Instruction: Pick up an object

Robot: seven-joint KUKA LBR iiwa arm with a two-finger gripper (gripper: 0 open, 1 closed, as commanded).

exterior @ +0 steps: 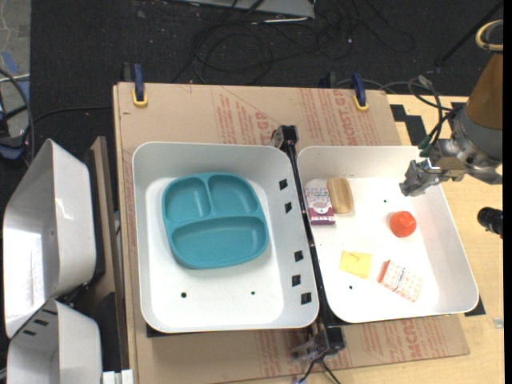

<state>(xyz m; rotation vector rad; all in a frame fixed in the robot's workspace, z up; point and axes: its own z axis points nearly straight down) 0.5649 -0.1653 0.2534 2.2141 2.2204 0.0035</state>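
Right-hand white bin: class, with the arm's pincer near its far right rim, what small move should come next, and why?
Probably lower the pincer toward the small round orange-red object. It lies nearest the pincer in the right-hand white bin, and apart from the yellow square block and the patterned flat packet, so there is room around it.

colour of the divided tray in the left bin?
Teal, plain. The tray shows best in the camera view.
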